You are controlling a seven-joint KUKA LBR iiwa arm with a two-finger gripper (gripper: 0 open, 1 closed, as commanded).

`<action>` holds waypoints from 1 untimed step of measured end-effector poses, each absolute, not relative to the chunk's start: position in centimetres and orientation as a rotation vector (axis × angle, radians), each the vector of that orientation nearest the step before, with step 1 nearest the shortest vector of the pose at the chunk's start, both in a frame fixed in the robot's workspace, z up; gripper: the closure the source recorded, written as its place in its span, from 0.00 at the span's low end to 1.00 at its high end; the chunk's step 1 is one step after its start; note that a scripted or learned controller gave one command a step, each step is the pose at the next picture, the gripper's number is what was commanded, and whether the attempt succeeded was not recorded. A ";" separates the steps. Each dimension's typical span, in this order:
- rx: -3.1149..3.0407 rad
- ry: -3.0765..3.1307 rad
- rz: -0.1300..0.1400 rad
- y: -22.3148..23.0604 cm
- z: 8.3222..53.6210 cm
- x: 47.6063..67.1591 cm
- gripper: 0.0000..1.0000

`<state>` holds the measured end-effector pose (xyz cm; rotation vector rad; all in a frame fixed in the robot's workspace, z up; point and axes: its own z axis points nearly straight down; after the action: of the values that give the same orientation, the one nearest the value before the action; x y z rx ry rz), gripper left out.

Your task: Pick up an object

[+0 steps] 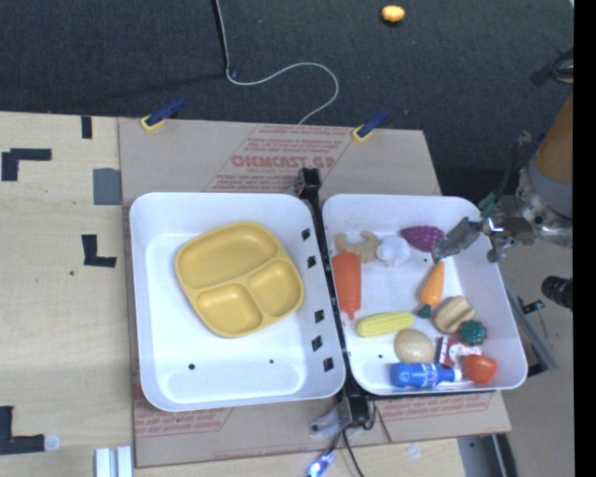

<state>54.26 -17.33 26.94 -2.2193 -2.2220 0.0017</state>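
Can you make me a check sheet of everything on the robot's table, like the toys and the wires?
Surface: two white bins side by side, left bin and right bin, on cardboard.
Job's things: toy food in the right bin: large carrot, small carrot, corn, grapes, blue bottle.
Clutter: yellow divided plate in the left bin.
End effector: end effector over the right bin's far right side, beside the grapes.
Cables: white cable beyond the bins.
Surroundings: orange ball on dark carpet.

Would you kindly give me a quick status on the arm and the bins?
Gripper at right bin's upper right rim, holding nothing visible. Purple grapes and small carrot nearest. Toys crowded together; yellow tray in left bin.
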 end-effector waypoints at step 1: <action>-2.219 -2.220 0.001 -15.2 29.3 48.4 0.00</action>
<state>48.38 -15.17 29.30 -2.2187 -2.2200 0.0007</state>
